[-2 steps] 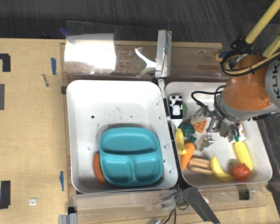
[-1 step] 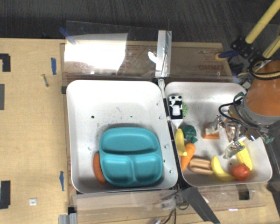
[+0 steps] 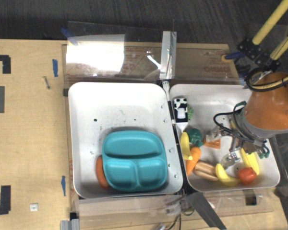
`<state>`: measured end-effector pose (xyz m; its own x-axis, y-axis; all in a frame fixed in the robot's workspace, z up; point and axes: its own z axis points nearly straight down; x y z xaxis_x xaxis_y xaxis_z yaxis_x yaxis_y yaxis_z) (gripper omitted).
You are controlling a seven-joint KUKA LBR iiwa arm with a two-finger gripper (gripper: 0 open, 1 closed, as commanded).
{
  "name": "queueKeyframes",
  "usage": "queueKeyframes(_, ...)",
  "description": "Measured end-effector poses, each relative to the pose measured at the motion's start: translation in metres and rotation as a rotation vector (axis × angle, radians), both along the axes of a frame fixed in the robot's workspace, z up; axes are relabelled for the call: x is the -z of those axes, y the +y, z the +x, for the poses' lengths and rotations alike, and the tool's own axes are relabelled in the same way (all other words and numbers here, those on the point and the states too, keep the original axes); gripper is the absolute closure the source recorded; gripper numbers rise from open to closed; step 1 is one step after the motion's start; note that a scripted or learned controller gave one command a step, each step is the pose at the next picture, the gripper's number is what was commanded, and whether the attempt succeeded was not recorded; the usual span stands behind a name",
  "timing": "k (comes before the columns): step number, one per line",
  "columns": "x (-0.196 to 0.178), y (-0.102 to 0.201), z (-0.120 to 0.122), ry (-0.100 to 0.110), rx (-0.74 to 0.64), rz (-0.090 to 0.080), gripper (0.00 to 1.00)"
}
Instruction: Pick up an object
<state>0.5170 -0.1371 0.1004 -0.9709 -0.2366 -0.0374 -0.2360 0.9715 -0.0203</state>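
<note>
Grey arm [image 3: 271, 107] with orange band, reaching in from the right, wrist down, pincer [image 3: 234, 155] low.

bins: 2 white, left bin [image 3: 81, 128] and right bin [image 3: 206, 97] | teal divided tray [image 3: 133, 160]: 1 | orange item [image 3: 101, 172] under the tray edge: 1 | bananas: 3 [image 3: 185, 145] [image 3: 225, 174] [image 3: 251, 161] | carrot [image 3: 193, 159]: 1 | tomato [image 3: 246, 175]: 1 | bread roll [image 3: 205, 170]: 1 | black-and-white block [image 3: 181, 108]: 1

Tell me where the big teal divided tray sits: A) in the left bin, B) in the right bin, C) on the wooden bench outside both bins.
A: the teal tray lies in the left bin, while the toy food fills the right bin.
</note>
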Motion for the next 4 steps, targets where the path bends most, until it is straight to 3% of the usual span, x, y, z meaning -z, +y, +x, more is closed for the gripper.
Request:
queueKeyframes(1, 0.000, 0.025, 0.092, 0.000, 0.072, 0.009, 0.00)
queueKeyframes(2, -0.125, -0.035, 0.127, 0.020, 0.079, 0.008, 0.00)
queueKeyframes(3, 0.004, -0.065, 0.111, 0.043, 0.208, 0.017, 0.00)
queueKeyframes(4, 0.014, -0.075, 0.070, 0.036, 0.324, 0.019, 0.00)
